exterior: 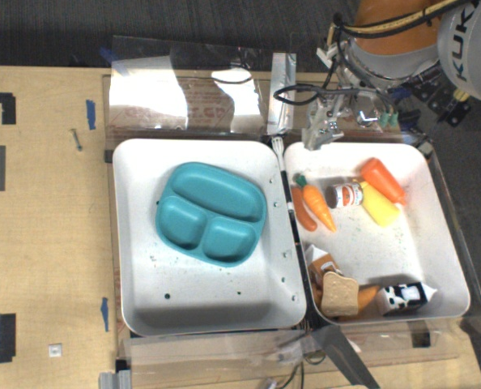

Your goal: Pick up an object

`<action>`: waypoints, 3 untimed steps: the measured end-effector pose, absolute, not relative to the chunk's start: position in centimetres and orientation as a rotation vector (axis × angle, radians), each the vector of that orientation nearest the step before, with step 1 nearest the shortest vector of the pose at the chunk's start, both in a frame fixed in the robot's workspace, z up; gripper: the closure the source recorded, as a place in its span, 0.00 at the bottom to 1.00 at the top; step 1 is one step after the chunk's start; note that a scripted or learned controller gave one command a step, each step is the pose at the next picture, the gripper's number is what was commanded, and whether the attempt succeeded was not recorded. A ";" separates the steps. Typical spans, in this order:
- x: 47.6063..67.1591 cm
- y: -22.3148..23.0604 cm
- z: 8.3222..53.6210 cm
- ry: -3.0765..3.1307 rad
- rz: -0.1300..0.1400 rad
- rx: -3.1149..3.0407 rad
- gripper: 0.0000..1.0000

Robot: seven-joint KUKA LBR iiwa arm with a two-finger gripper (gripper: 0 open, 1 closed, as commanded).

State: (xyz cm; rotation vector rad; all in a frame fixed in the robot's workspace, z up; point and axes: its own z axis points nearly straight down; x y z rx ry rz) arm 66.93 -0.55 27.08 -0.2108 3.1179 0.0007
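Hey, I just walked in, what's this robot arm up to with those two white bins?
A grey and orange arm reaches in from the right, its hand hovering over the back edge of the right bin, not touching any item. That bin holds toy food: two carrots, a small can, a yellow piece, a slice of bread and a small black and white item. The left bin holds a teal divided plate. Nothing appears picked up yet.

Toys [347, 196] crowd right bin [435, 241]; its centre lies open.
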 end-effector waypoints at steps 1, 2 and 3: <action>66.7 5.9 18.7 3.078 0.003 -0.621 1.00; 66.9 4.3 25.5 3.006 -0.001 -0.859 1.00; 66.8 4.3 25.2 3.010 0.001 -0.860 0.00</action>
